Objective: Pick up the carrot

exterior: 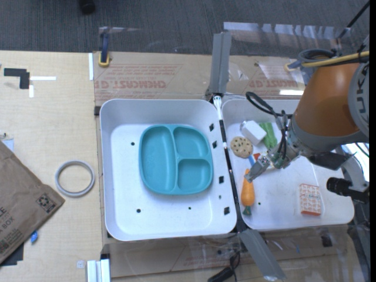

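The carrot (248, 193) is small and orange. It lies in the right bin (332, 219) against the left wall, pointing toward the front. My gripper (257, 170) reaches in from the right and sits just over the carrot's far end, touching or nearly touching it. The carrot still rests on the bin floor.
A round cookie (240, 146), a white block (254, 131) and a green item (269, 135) lie just behind the gripper. A pink-and-white box (310, 199) sits at the front right. The left bin (117, 216) holds a teal divided plate (176, 159). A tape ring (74, 177) lies on the bench.
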You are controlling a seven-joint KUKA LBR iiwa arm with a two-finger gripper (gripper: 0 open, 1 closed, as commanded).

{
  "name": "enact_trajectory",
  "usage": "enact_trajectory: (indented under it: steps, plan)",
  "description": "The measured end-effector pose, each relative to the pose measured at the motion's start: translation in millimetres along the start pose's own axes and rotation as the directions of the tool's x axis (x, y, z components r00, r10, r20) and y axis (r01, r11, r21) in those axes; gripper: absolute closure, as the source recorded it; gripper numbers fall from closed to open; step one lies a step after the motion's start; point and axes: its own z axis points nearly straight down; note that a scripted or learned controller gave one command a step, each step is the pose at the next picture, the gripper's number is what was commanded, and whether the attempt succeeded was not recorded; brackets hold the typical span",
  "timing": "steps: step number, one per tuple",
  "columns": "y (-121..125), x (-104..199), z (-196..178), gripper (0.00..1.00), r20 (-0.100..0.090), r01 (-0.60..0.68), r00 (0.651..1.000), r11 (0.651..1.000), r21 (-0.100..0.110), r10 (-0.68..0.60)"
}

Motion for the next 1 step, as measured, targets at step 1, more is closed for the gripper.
enact_trajectory:
  steps: [1]
  plan:
    - [3.3,17.0,-2.2,0.0,0.0,0.069,0.998,0.998,-0.001,-0.069]
